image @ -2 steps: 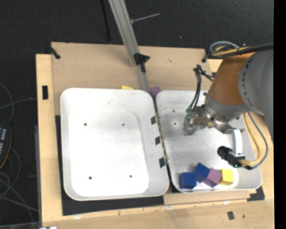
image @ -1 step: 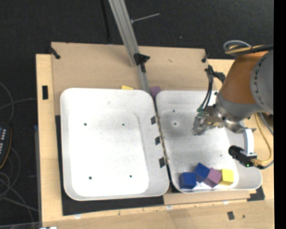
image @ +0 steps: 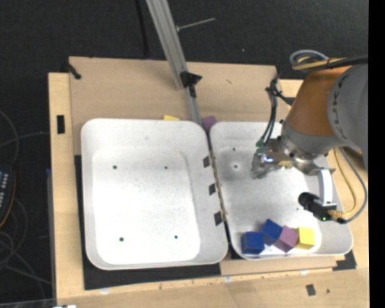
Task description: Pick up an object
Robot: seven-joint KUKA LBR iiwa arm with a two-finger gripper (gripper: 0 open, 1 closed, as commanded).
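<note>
Several small blocks lie clustered at the front edge of the right bin (image: 244, 140): a blue block (image: 253, 242), a second blue block (image: 271, 228), a purple block (image: 287, 237) and a yellow block (image: 306, 237). My gripper (image: 264, 161) hangs over the middle of the right bin, well behind the blocks and apart from them. I see nothing between its tips.
The left bin (image: 147, 191) lies beside the right one. A yellow block (image: 171, 117) and a purple block (image: 209, 122) rest on the bench behind the bins. A slanted metal pole (image: 170, 40) rises at the back. Cables (image: 346, 197) trail off the wrist.
</note>
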